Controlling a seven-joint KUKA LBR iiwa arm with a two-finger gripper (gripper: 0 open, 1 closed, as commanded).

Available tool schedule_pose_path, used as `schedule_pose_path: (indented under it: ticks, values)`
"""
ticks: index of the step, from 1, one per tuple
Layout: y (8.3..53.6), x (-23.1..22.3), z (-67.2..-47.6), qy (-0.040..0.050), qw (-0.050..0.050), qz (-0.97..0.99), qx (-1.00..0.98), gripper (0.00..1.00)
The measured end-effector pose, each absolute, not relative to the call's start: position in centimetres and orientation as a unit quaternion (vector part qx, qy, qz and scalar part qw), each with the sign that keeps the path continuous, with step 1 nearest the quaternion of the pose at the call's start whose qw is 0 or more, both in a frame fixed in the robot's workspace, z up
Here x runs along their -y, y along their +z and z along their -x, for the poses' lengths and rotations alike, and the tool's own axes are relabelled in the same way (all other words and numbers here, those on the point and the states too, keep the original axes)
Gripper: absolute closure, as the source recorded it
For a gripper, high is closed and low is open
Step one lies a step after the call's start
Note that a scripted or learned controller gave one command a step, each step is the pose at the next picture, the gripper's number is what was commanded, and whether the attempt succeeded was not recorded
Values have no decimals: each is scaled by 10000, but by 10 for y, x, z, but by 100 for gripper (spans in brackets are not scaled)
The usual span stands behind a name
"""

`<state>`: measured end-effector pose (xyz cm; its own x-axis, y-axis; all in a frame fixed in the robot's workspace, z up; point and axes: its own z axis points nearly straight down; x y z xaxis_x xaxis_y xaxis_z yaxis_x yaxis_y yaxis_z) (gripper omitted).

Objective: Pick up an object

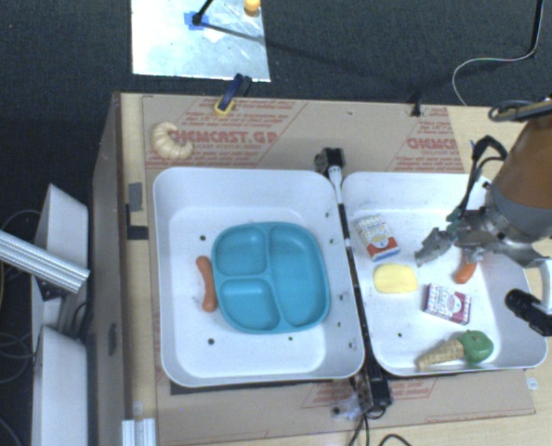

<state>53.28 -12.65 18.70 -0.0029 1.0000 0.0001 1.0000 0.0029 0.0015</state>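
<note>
Down at the front edge of the right white plastic bin (387, 365) lies a toy ice cream cone with a green scoop (457, 348). It is on its side, with the pointy tan end toward the left bin. Just above it is a small pink and white box (446, 303), lying flat. To the left of the box is a soft yellow block (396, 279), and above that a little white and red packet (374, 234).

Over in the left white plastic bin (178, 249) sits a blue plate with three sections (269, 276). A thin orange toy sausage (206, 282) lies just beside the plate's left rim.

The grey arm with the orange band reaches in from the right, and its gripper (439, 242) hangs over the right bin. The dark fingers point left and down. I cannot tell how far apart they are, and I see nothing held between them.

A small orange carrot-shaped toy (466, 270) sits just to the right of and below the fingertips, partly tucked under the wrist. Its long side runs up and down in the view, tipped a little. It is the nearest thing to the jaws. The yellow block is also near, below and to the left of the tips.

I think no object has been picked yet. To grab the carrot toy, the jaws would need to shift back to the right and go down.
</note>
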Motion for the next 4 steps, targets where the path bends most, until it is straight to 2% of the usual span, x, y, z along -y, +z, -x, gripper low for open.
schedule_pose_path:
  ticks: [1,2,3,4]
  values:
    - [93,107,-560,-6,-12,-7061,-7081,0]
    - [85,127,-620,6,13,-7056,-7086,0]
    - [84,116,-579,2,2,-7066,-7076,0]
    - [85,108,-631,10,12,-7056,-7086,0]
